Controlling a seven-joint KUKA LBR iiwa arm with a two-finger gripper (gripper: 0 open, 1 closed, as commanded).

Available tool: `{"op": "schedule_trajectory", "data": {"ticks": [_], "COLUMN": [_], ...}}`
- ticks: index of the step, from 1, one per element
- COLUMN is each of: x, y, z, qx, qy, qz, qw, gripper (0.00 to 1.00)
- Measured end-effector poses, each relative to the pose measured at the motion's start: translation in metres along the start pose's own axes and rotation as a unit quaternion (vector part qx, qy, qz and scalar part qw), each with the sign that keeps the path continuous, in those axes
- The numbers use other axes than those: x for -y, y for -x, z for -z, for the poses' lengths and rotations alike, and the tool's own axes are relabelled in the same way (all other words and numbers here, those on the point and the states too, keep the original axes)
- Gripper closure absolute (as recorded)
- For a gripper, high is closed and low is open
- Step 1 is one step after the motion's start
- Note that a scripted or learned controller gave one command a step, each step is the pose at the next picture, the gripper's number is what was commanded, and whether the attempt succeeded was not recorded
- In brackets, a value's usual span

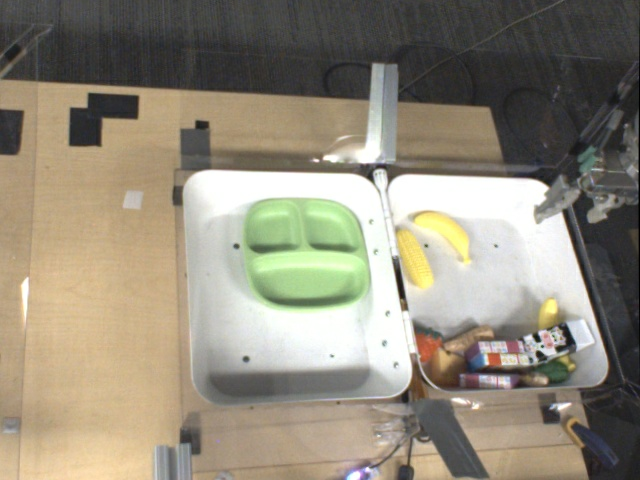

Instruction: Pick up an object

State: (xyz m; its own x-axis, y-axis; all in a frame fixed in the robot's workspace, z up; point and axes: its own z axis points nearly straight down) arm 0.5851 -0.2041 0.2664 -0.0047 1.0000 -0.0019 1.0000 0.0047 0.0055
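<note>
My gripper (585,193) hovers over the right bin's (500,243) far-right rim; opening: cannot tell; touching nothing.

the arm (608,163) is cut off by the right edge of the frame; its finger state cannot be determined. in the right bin (500,253), the items heaped in the near corner (505,356) overlap, and several are partly covered and too small to identify. print on the cartons (505,352) is unreadable. a blue-and-yellow object (590,438) at the lower right is cropped.
</note>
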Motion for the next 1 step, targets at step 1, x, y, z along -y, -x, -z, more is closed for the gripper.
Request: {"op": "schedule_trajectory", "data": {"ticks": [1], "x": [-0.0247], "y": [-0.0829], "z": [-0.1150], "qx": [-0.001], "qy": [-0.001], "qz": [-0.004], "qw": [1.0000], "gripper": [0.00]}}
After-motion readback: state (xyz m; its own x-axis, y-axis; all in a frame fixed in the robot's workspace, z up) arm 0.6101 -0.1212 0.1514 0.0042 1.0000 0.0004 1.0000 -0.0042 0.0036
